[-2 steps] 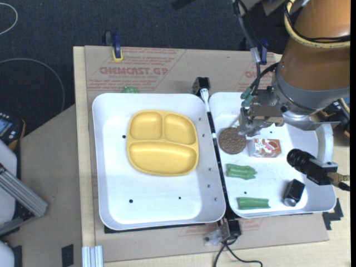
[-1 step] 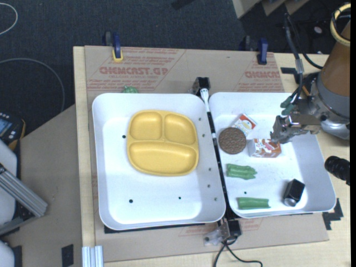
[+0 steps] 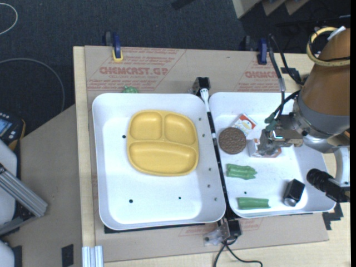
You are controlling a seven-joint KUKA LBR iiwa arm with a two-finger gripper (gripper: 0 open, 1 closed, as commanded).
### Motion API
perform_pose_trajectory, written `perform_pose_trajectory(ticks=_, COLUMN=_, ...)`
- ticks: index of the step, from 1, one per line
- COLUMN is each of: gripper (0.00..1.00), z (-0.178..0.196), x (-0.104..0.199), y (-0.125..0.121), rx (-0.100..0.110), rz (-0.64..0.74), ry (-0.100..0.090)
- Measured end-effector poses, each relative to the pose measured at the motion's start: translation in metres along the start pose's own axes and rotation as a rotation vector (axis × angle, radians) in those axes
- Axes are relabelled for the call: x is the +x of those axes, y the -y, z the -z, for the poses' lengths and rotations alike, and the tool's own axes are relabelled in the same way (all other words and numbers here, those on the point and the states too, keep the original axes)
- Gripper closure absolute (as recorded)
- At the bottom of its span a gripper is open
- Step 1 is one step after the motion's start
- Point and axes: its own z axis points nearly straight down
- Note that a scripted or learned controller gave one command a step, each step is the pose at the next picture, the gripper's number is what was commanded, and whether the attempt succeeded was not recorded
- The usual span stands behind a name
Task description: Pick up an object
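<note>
Gripper [image 3: 271,148] sits low in the right bin [image 3: 311,204], right of centre frame; fingers blurred, so cannot tell their opening or whether anything is held. Nearest candidate: brown round cookie-like disc [image 3: 232,140] just left of it, judged light, stiff and flat, best pinched across its rim. Red-and-white packet [image 3: 245,122] lies close above; two green bean-like pieces [image 3: 241,172] [image 3: 253,203] and a black block [image 3: 293,192] lie below; yellow divided plate [image 3: 163,142] occupies the left bin [image 3: 111,193].

arm [image 3: 328,88] reaching in, gripper [image 3: 271,146] lowered
</note>
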Motion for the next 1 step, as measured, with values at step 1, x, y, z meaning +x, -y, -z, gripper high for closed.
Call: perform_pose_trajectory(ticks=1, gripper=1.0, z=0.0158, x=0.0632, y=-0.0007, rx=-0.01, rz=0.008, ry=0.0)
